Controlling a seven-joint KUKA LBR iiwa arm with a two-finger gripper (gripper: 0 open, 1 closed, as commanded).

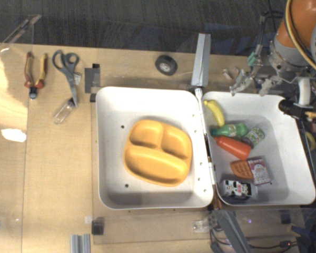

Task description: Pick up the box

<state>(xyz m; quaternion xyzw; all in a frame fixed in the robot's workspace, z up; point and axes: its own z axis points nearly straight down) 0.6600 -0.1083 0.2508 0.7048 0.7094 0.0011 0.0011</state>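
1. The box is small and flat, with a pale face, a purple-pink border and a little red print; it lies tilted in the right bin.
2. It sits in the lower middle of that bin, touching the right side of an orange waffle-like piece.
3. Just below and to the left of the box lies a dark carton with black-and-white markings.
4. Above the box are an orange carrot, a green bottle-shaped toy, a small green packet and a yellow banana.
5. The pincer hangs over the far rim of the right bin, at the top of the view, below the arm's orange band.
6. Its thin metal fingers stand apart, with nothing between them.
7. The box is well apart from the pincer, nearer the camera and slightly to the right, with the other toys lying between.
8. The left bin holds a big yellow lumpy mould.
9. On the worktop to the left lie scissors and pliers.
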